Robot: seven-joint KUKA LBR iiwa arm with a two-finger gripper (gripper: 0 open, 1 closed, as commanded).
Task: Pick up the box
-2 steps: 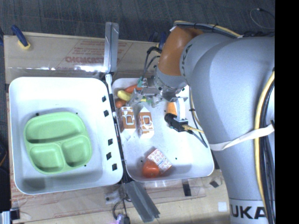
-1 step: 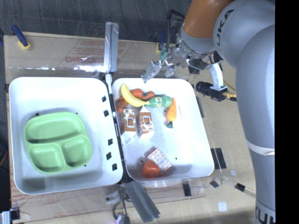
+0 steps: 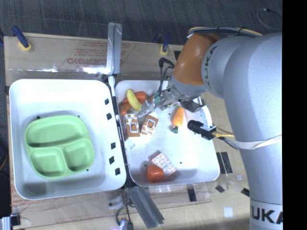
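Observation:
Two small brown-and-white boxes lie in the right bin point(image 3: 201, 171) near its left wall: one point(image 3: 132, 125) flat, the other point(image 3: 150, 124) tilted beside it. My gripper point(image 3: 151, 109) reaches down from the right, just above the tilted box and close to the banana point(image 3: 132, 99). The grey wrist and orange band cover the bin's far right corner. A third box point(image 3: 163, 162), with a red-and-white pattern, rests toward the front of the bin against a red fruit point(image 3: 153, 174).
An orange carrot point(image 3: 177, 118) lies right of the gripper, and orange-red produce point(image 3: 140, 97) sits behind the banana. The left bin point(image 3: 19, 95) holds a green divided tray point(image 3: 58, 145). A metal divider point(image 3: 114, 47) stands between the bins at the back.

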